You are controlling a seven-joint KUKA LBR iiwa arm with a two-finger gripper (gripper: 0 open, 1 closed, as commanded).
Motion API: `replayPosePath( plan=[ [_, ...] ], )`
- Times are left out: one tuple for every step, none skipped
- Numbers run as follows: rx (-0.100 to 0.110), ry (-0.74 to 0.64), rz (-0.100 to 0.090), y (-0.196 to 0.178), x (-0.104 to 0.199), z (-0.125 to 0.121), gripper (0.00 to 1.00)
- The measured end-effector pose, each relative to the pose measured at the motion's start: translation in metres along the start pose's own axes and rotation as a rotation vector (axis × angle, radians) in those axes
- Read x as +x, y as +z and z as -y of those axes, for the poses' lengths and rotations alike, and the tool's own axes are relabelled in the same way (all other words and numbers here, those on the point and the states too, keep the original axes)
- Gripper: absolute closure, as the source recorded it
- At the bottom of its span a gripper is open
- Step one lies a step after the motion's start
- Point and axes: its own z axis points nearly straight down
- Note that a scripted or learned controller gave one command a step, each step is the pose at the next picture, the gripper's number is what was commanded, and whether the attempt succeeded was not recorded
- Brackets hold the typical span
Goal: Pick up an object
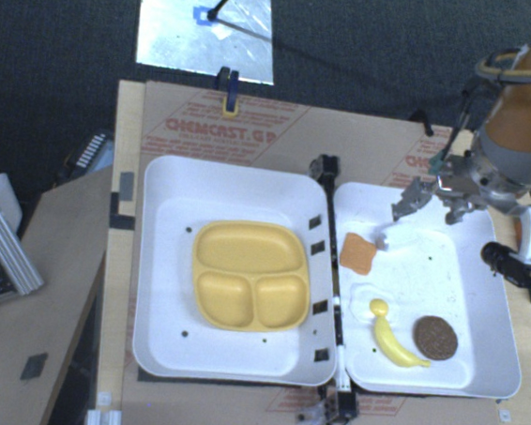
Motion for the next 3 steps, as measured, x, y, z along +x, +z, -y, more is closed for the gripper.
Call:
replayPosePath(
  plan=[
    [-0.009, -0.001, 0.001, -0.004, 0.0, -0.002, 0.0],
    [-0.004, -0.001, 0.0, 0.051, 0.003, -0.011, 0.0],
    [-0.003, 0.001, 0.0, 0.11, -0.003, -0.016, 0.0]
  ],
)
